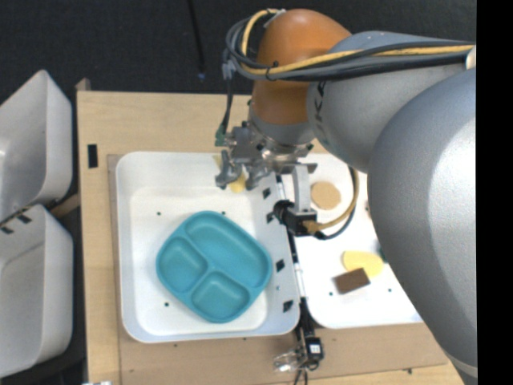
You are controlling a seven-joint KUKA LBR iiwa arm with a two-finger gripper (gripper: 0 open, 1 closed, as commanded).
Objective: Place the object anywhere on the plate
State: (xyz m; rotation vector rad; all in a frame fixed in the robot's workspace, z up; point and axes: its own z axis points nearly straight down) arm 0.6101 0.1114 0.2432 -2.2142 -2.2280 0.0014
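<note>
camera view: fixed overhead | slanted down | both white bins (pixel 128 239) in frame | arm (pixel 401 135) entering right

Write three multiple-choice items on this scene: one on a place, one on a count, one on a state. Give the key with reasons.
1. Where does the plate lie?
A. in the left bin
B. in the right bin
C. on the bare bench

2. How many compartments does the plate have?
A. two
B. three
C. five

3. How does the brown block lie relative to the plate?
A. on it
B. leaning on its rim
C. apart, in the other bin

Key:
1 A: the blue plate rests on the floor of the left bin.
2 B: ridges split it into three wells.
3 C: the block sits in the right bin, beside a yellow piece; the bin walls lie between it and the plate.

The gripper hangs above the left bin's far edge, with a small yellow thing at its tip.
</note>
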